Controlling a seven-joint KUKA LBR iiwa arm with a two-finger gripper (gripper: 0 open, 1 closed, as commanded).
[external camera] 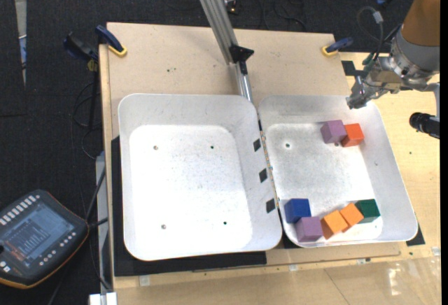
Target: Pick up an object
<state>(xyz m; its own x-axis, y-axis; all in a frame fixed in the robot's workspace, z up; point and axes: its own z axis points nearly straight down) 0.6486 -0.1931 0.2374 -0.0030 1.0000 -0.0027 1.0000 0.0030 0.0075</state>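
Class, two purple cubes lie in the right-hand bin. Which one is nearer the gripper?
The purple cube at the bin's far end, touching a small orange cube. The gripper hangs just above it; the other purple cube sits at the near edge.

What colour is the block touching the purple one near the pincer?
Orange block, beside the purple block; clear in the camera view.

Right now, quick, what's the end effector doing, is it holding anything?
End effector: above the far right corner of the right bin, nothing visibly held; open or closed cannot be told.
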